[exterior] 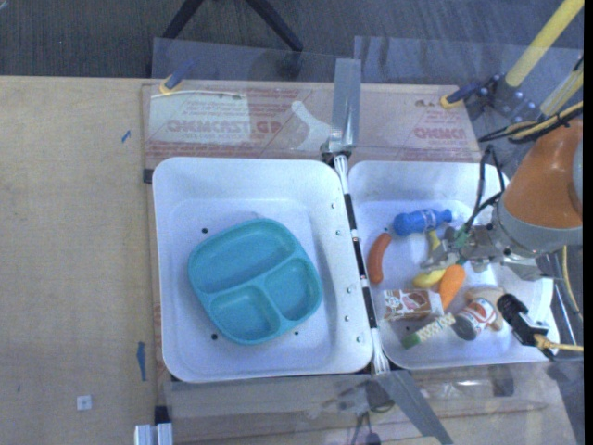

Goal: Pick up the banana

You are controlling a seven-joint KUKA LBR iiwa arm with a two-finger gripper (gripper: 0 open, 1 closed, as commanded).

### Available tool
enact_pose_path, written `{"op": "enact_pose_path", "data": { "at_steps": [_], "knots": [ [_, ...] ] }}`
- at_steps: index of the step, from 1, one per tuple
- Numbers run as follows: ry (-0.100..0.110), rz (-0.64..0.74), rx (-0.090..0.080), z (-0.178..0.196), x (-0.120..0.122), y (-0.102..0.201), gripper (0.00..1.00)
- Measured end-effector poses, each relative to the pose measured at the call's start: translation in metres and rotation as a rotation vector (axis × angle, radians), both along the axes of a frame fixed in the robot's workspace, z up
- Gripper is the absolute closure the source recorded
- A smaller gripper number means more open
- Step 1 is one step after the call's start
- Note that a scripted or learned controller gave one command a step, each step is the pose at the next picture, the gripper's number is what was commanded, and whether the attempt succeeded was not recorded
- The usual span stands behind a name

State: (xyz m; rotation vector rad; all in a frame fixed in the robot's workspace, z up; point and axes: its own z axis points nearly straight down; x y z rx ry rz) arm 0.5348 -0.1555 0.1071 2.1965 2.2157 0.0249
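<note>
I'm bringing gripper (456, 247) down into right bin (408, 179), just above banana (430, 277). Banana lying mid-bin, touching carrot (450, 286). Fingers' state: cannot tell. Judging reach step underway; next, I'm needing fingers straddling banana, clear of carrot.

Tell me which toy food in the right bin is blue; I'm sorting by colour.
The blue bottle near the right bin's far side. The hot dog and carrot are orange, the banana yellow.
</note>
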Motion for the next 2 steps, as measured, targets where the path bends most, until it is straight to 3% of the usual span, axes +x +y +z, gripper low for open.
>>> {"op": "enact_pose_path", "data": {
  "at_steps": [1, 2],
  "knots": [
    [-0.002, -0.002, 0.0, 0.01, 0.0, -0.001, 1.0],
    [0.026, -0.085, 0.005, 0.121, 0.044, 0.052, 1.0]
  ]
}}
